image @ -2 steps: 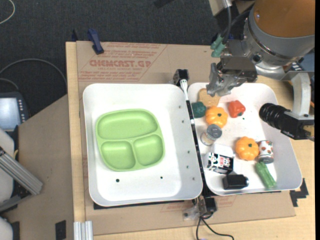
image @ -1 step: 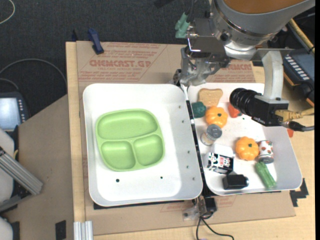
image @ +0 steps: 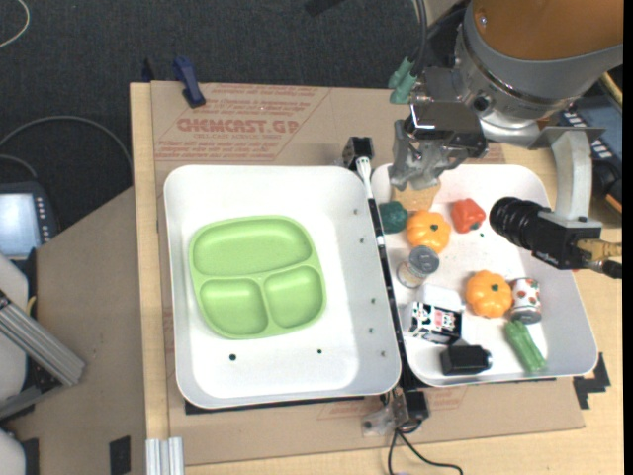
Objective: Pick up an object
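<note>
Risk of a missed or glancing grab, with the gripper [image: 420,174] low over the right bin [image: 569,300], jaws' spread impossible to tell, just above the small pumpkin [image: 427,230] crowded by the teal piece [image: 394,216] and red block [image: 467,213].

The left bin [image: 188,265] offers open floor around the green divided tray [image: 259,273] at its middle. The right bin [image: 569,310] is crowded: two orange pumpkins [image: 427,231], a red block [image: 467,213], a small can [image: 525,300] and a green piece [image: 525,345] lie close together, leaving narrow gaps.
</note>
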{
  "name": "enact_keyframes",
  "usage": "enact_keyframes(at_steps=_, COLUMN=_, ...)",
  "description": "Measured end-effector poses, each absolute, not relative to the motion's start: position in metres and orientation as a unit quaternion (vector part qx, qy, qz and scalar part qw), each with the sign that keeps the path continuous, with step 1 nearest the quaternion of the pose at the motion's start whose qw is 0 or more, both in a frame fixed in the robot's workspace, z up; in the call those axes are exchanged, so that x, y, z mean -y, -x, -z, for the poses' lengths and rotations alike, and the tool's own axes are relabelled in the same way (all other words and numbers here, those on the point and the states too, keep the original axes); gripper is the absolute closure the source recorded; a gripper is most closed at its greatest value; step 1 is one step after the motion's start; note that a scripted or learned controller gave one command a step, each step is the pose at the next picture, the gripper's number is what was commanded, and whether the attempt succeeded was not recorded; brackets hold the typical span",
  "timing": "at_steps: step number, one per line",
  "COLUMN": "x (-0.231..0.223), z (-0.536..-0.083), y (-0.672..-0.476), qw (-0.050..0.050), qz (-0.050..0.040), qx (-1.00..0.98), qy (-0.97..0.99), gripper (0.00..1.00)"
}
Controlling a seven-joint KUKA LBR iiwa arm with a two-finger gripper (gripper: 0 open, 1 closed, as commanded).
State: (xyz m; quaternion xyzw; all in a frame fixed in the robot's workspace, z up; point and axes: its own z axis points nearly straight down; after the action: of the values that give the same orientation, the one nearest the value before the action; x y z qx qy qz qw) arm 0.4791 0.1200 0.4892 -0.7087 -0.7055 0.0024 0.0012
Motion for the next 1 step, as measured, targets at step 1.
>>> enact_keyframes(at_steps=1, x=-0.1589, z=-0.3883, y=-0.478, qw=0.003, qz=-0.0052, qx=0.708, qy=0.706, gripper=1.0)
